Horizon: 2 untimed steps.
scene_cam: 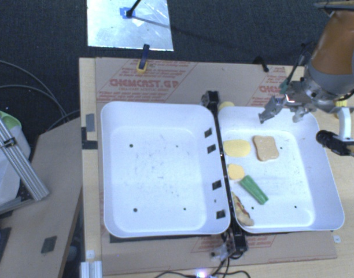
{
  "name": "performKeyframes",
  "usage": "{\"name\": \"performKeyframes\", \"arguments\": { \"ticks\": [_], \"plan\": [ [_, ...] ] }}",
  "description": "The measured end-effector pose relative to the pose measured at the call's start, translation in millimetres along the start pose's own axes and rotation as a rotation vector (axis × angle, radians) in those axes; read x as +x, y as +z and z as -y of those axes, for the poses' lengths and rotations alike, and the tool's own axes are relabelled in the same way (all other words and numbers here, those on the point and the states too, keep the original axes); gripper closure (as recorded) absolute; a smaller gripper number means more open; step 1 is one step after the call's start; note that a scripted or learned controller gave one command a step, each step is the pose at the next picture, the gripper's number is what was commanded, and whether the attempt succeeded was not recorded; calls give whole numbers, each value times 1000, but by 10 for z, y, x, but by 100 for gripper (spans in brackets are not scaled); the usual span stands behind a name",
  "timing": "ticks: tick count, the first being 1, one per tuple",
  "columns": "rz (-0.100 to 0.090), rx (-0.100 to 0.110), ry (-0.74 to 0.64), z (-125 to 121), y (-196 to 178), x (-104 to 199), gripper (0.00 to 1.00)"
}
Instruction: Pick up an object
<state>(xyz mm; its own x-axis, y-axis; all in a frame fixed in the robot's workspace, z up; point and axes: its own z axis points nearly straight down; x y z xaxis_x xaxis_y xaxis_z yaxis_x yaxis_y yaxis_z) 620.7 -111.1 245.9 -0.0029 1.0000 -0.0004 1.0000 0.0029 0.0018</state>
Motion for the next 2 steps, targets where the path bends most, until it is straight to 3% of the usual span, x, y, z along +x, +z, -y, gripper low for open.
{"name": "performKeyframes", "arguments": {
  "ticks": [1, 2],
  "plan": [
    [-4, 6, 7, 929, 1654, -68, 0],
    [-2, 5, 2, 1361, 1619, 251, 0]
  ]
}}
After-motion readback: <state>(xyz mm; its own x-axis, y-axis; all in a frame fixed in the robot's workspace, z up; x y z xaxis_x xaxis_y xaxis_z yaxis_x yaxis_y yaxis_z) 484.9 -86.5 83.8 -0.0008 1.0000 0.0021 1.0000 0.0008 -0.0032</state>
